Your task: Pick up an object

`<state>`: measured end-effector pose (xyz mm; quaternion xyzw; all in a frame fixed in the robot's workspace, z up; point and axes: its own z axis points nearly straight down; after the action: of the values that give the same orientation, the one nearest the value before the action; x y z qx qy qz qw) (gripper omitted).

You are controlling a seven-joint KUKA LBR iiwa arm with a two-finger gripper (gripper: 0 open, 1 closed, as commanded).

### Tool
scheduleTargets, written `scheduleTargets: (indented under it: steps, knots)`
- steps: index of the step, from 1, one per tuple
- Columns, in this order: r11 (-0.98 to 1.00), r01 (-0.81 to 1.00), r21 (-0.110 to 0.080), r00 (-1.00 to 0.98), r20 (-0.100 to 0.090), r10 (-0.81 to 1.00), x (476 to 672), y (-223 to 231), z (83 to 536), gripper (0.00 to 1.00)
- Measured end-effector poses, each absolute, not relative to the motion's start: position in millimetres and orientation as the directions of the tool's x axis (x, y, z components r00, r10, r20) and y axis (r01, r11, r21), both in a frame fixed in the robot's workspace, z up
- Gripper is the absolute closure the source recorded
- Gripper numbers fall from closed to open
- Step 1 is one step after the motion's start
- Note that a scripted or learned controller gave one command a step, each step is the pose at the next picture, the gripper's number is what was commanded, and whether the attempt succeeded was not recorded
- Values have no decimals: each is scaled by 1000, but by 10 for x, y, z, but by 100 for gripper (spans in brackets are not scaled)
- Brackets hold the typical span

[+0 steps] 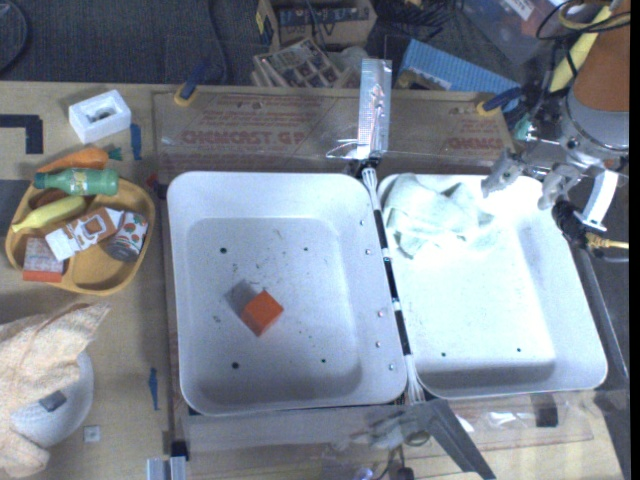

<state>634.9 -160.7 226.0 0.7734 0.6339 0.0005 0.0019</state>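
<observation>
Arm over the right bin's far corner, orange block alone in the left bin.

The gripper [527, 180] hangs above the far right corner of the right bin [520, 363], its fingers [499, 175] spread apart with nothing between them. Just to its left a pale crumpled cloth [432, 218] lies against that bin's far left edge; the near half of the bin floor is bare. The orange block [263, 311] sits near the middle of the left bin [200, 218], well apart from every wall, with open floor all round it. On the desk [150, 298] to the left, a yellow bowl [92, 273] of small items stands near the left bin's rim.
</observation>
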Motion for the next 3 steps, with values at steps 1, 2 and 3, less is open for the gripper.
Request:
scheduleTargets:
  steps: [1, 2, 3]
  knots:
    - [-132, 991, -2, 132, 0, 991, 6291, -887, 2041, 0]
    - [-107, 994, 3, 107, -2, 994, 6309, -1662, 2663, 0]
    - [3, 1000, 1, -3, 0, 1000, 6190, -1273, 1342, 0]
